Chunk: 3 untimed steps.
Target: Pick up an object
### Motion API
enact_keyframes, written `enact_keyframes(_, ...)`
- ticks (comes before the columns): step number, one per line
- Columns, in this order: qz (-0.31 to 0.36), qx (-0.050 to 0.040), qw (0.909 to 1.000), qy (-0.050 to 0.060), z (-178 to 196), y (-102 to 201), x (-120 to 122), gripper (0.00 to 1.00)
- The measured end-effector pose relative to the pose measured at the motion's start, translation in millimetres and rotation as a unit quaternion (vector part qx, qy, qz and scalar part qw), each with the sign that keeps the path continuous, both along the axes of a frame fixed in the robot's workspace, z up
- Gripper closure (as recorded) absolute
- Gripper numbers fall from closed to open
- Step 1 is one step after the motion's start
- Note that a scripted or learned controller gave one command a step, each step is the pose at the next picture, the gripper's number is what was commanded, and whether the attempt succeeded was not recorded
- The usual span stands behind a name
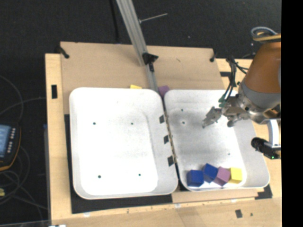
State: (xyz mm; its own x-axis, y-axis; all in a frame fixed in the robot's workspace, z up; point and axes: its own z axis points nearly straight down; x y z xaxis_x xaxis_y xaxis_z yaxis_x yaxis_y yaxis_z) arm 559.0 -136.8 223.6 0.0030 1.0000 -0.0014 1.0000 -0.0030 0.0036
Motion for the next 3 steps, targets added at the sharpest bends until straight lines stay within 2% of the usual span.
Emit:
enact_keyframes(1,0.003,0.0006,1.0000,0.004,-92,15,25,0.00)
enact_keyframes(2,-0.001,-0.0007,1.0000,0.001,-127,-41,20,0.00)
enact_keyframes(3,0.004,0.0003,1.0000,0.000,-99,-3,25,0.00)
